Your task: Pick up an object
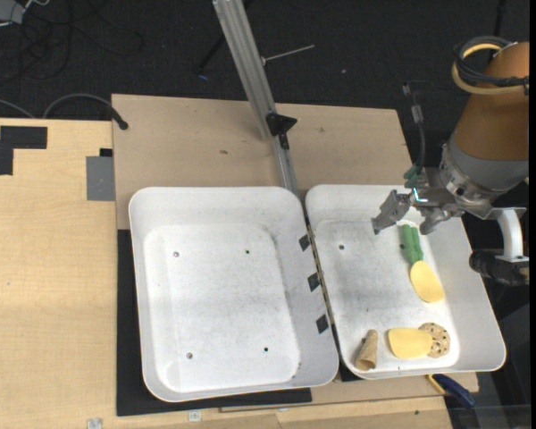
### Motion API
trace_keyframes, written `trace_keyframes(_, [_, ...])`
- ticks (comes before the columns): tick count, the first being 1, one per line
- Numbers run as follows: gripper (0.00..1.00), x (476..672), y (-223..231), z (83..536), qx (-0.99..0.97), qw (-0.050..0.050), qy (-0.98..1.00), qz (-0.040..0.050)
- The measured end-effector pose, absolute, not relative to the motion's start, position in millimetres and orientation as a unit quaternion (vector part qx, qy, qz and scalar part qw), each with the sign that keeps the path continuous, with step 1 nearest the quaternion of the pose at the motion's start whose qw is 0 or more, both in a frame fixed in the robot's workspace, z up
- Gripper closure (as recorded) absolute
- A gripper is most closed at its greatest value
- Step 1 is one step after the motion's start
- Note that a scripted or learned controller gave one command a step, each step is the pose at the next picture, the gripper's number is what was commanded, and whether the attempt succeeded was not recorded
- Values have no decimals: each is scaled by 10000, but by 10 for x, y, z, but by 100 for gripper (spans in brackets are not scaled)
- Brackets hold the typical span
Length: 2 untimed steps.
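Observation:
My gripper hangs over the back of the right bin, its two fingers spread open with nothing between them. One fingertip points left; the other sits by the top of a green stick. Just below the green stick lies a yellow oval piece. Near the bin's front edge rest a brown cone, a yellow slab and a speckled cookie.
The left bin lies beside the right one, joined by black clips. A slanted metal rail rises behind the bins. The arm's orange band fills the upper right.

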State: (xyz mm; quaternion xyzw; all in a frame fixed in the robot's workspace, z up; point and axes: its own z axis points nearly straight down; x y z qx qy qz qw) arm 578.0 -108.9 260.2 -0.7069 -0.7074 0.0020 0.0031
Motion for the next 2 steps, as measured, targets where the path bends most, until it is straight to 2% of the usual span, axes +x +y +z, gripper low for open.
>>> trace_keyframes(1, [0, 5785, -1100, 2622, -7077, 13, -7065, 8])
trace_keyframes(2, [0, 5726, -1068, 1988, -7072, 41, -7070, 28])
